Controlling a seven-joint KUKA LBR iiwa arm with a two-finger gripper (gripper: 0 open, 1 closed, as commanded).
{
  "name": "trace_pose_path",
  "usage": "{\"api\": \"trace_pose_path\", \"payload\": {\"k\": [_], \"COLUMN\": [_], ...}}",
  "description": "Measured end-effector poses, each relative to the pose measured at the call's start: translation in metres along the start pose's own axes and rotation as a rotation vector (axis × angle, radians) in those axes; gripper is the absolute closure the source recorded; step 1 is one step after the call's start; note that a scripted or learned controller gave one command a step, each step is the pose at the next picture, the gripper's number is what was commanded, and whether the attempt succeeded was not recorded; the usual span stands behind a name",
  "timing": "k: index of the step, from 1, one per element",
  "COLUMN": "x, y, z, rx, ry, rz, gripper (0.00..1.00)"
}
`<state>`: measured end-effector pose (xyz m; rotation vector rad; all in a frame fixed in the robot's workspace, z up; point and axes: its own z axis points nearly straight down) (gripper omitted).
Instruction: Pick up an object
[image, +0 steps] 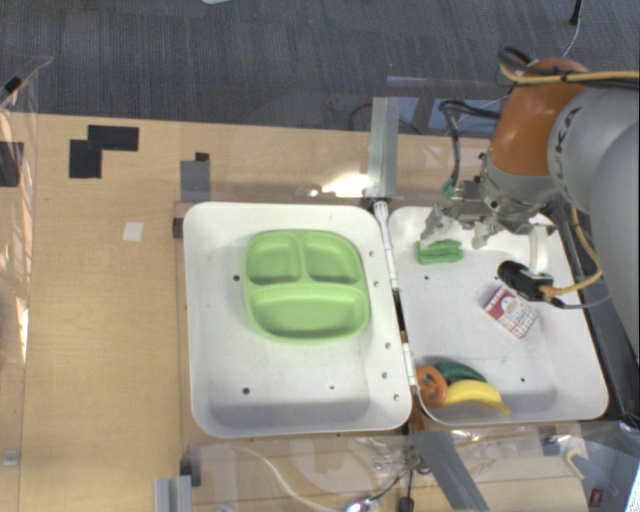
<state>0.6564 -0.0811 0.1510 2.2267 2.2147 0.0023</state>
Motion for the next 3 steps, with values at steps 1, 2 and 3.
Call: {"api": "trace_pose_path", "payload": {"k": [1, 2, 3], "x": [-0.018, -0.017, 0.004], "y": [0.009, 0.011, 0.014], "z": [0.063, 0.051, -0.035], "rx": [-0.008, -0.012, -0.003], "ry": [-0.001, 0.000, 0.000], "rz": [-0.022, -0.024, 0.154], "gripper": [0.00, 1.00, 1.00]}}
